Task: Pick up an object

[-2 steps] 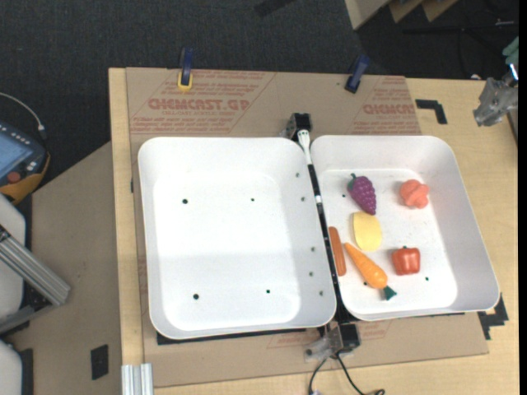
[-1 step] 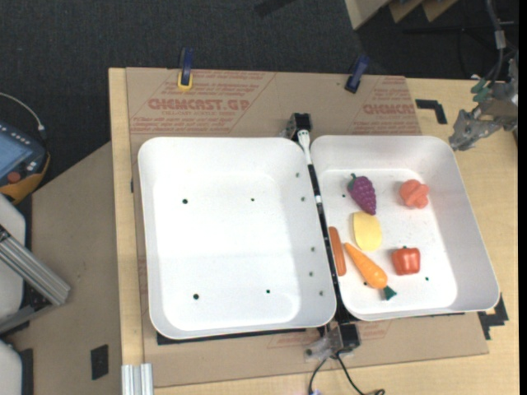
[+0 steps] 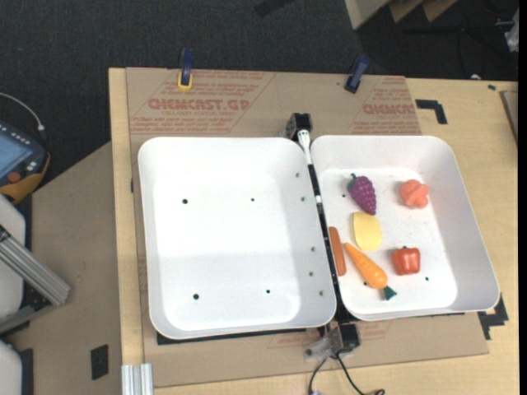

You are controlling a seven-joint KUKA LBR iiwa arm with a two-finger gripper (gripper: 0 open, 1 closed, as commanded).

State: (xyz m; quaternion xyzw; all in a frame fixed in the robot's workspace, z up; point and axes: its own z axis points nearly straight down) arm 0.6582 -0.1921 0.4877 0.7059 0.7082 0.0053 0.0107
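The right bin (image 3: 461,220) holds several toy foods. A purple bunch of grapes (image 3: 362,193) lies near its middle, with a pale orange-pink fruit (image 3: 414,193) to its right. Below the grapes sits a yellow lemon-like piece (image 3: 367,231). An orange carrot (image 3: 368,269) with a green tip lies slanted below that. A thin orange-red sausage (image 3: 337,250) lies along the bin's left wall. A red pepper (image 3: 406,260) stands toward the lower right.
The left bin (image 3: 165,220) sits beside the right one on a brown cardboard sheet (image 3: 247,97). Two clamps (image 3: 185,74) (image 3: 357,72) hold the sheet's far edge. A blue device (image 3: 16,159) and a metal rail (image 3: 33,266) lie at the left.
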